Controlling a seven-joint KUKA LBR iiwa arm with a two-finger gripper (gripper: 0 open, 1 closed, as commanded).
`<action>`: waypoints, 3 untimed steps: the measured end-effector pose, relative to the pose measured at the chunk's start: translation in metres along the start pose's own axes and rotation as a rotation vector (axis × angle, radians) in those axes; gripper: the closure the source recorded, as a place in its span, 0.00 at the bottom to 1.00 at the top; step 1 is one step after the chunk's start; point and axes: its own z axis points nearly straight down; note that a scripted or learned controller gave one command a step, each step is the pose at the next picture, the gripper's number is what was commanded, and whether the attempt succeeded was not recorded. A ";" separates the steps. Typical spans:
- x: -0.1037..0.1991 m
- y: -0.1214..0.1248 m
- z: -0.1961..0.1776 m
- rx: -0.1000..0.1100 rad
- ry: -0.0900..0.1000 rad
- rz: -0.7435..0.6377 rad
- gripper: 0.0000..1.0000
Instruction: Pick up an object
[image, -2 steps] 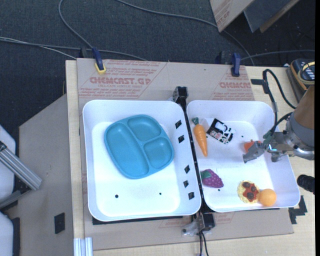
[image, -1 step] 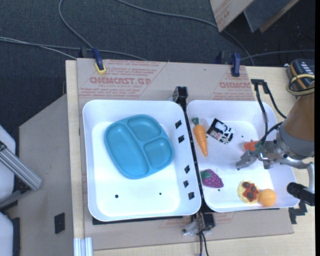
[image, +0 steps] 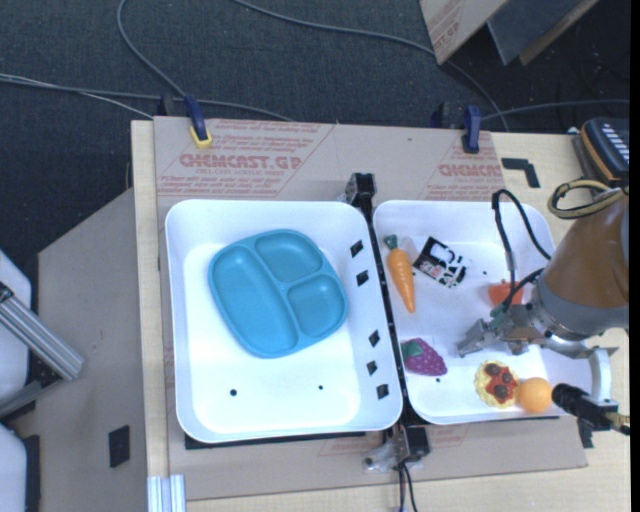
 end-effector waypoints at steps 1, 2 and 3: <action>0.001 0.000 0.005 -0.005 -0.001 -0.001 0.00; 0.001 0.000 -0.006 -0.007 -0.001 0.000 1.00; 0.001 0.008 -0.051 -0.013 -0.005 -0.002 1.00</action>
